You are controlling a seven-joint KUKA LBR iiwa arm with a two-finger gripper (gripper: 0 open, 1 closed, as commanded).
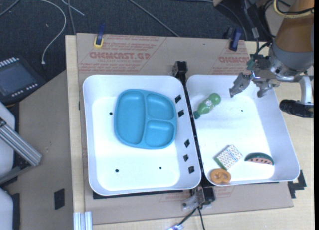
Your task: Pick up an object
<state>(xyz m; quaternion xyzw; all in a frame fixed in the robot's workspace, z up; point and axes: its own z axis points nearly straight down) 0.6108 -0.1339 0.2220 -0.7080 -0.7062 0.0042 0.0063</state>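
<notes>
Two shallow white bins sit side by side on the desk (149,47), and we see the left bin (97,124) carrying a blue divided plate (145,118) that lies flat toward its upper middle. The right bin (279,124) holds four small things: a green bottle-shaped toy (208,103) lying tilted near the upper left corner, close to the divider between the bins; a small patterned square packet (229,156) lower down; an orange ring-shaped piece (220,176) just below and left of the packet, at the bin's front rim; and a watermelon slice toy (259,159) to the right of the packet, near the front right corner. We see the arm (294,30) reaching in from the right, its hand (251,85) hanging over the upper part of the right bin, to the right of the green toy and apart from it. Its two fingers are spread, with nothing between them. A blue clip (100,38) and another blue clip (234,39) sit along the far edge of the desk.
</notes>
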